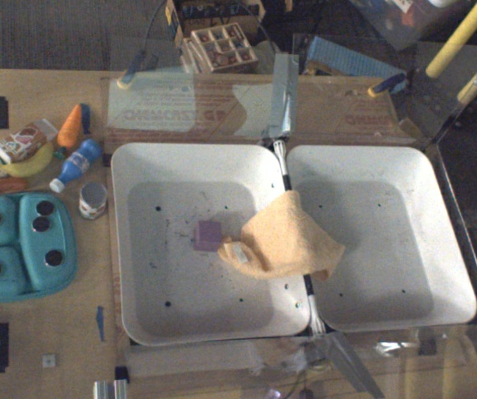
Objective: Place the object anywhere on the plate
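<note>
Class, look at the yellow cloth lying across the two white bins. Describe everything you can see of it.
The yellow cloth looks like soft, crumpled fabric, pale orange-yellow, lying loosely bunched. It drapes over the divider where the left bin and right bin meet, mostly on the left side. Its lower left edge seems to cover a small pale object, beside a small purple block.

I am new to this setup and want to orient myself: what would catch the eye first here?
A crumpled yellow-orange cloth draped over the divide between the two shallow white bins stands out first. Just left of it, on the left bin's floor, sits a small purple block. A teal sectioned plastic tray lies on the bench at far left.
</note>
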Motion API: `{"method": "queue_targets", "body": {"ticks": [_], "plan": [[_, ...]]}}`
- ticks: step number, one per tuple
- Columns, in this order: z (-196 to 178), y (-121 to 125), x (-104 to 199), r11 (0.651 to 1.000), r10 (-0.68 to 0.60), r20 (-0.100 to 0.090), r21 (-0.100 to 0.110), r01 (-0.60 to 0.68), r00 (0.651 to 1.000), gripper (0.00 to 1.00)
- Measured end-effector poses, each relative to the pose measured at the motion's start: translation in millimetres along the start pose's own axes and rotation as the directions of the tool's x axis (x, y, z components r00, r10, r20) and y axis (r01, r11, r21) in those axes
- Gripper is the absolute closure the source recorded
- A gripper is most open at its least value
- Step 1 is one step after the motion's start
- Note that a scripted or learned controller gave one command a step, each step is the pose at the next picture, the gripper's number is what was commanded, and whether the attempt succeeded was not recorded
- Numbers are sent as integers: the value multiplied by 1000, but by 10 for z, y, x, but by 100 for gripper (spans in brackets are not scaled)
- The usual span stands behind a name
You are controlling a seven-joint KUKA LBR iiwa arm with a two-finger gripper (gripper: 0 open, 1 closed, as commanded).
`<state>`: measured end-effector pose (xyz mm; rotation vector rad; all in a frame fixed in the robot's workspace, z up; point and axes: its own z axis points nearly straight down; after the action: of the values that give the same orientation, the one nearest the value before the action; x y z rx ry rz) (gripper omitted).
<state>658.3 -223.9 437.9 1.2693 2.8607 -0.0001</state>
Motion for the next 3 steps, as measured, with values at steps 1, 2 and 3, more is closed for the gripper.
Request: {"method": "queue_targets", "body": {"ticks": [1,2,3], "plan": [[153,702,685,1000,-22,-7,2,22,1000,100],[-3,192,192,1000,14,-1,0,-14,1000,100],[1,54,-17,997,78,-1,0,-78,997,100]]}}
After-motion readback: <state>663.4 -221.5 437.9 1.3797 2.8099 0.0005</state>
